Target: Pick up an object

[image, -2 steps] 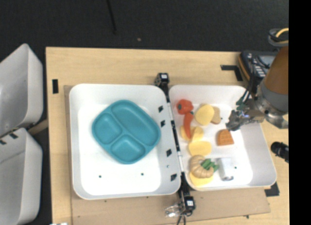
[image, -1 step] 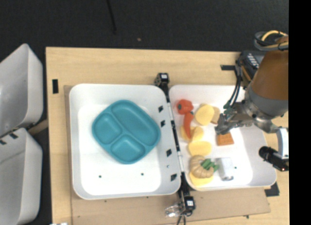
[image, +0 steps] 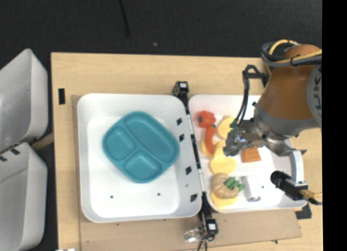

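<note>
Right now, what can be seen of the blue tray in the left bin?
The blue tray is a teal, plastic-looking rounded rectangle with three compartments: one large along the top, two smaller below. It lies flat, right way up, turned at a slant to the walls of the left bin, roughly in its middle on the white floor. Its compartments hold nothing visible, and nothing else touches it.

no text, label or number can be read on anything here.
</note>
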Controlling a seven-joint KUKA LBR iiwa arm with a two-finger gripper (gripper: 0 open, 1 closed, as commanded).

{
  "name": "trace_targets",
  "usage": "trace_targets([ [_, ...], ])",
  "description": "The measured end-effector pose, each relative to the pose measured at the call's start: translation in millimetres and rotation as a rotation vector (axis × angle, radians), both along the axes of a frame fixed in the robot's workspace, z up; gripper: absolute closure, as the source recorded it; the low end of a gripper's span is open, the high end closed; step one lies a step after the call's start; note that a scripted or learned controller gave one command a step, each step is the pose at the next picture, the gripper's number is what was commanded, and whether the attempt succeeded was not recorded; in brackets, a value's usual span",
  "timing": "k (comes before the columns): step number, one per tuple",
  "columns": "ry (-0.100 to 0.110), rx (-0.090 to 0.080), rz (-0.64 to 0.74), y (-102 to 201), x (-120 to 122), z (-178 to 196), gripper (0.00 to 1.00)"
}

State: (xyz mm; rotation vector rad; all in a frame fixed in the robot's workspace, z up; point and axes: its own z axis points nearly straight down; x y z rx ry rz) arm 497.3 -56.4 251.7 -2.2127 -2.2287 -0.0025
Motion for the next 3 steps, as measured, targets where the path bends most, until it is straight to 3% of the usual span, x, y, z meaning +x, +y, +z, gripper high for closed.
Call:
trace_targets([
  [1, 0.001, 0.0, -0.001, 54.0, -13.7, -13.8, 1.0],
  [2, -0.001, -0.003, -0.007, 40.3, -11.9, -5.1, 1.0],
  [3, -0.001, -0.001, -0.003, 51.7, -11.6, -5.6, 1.0],
])
